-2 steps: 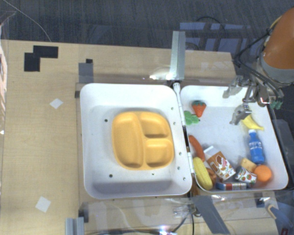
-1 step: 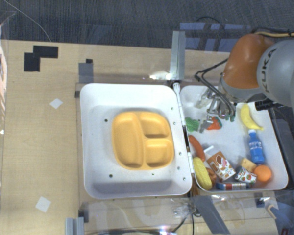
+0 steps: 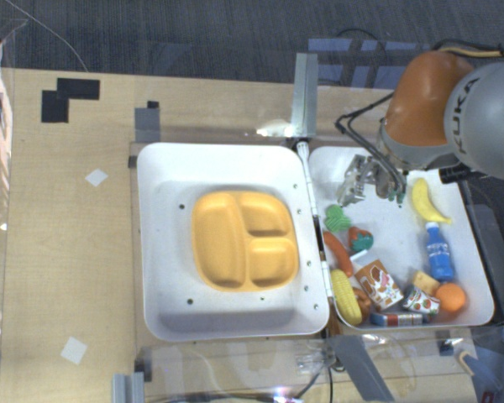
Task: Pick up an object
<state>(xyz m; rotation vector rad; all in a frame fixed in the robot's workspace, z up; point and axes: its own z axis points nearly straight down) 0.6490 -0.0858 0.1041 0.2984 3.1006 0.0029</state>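
The pincer [image 3: 371, 181] hangs over the far part of the right bin [image 3: 480, 307]; I cannot tell its state. The nearest object, a green toy [image 3: 337, 218], lies just beside it at 7 o'clock; the banana [image 3: 428, 202] lies at 4 o'clock, its long axis toward 5.

The one marking that reads is on the arm [image 3: 487, 116]: dark capital letters "KU" run along the grey casing just right of the orange band [image 3: 420, 99], the start of a longer word that curves out of sight. Below the arm, in the right bin [image 3: 479, 309], the small carton [image 3: 378, 285] carries coloured print, the blue bottle [image 3: 438, 254] has a pale label, and the tube [image 3: 396, 318] at the bin's near edge shows red and blue markings, but all of these are too small and blurred to make out.
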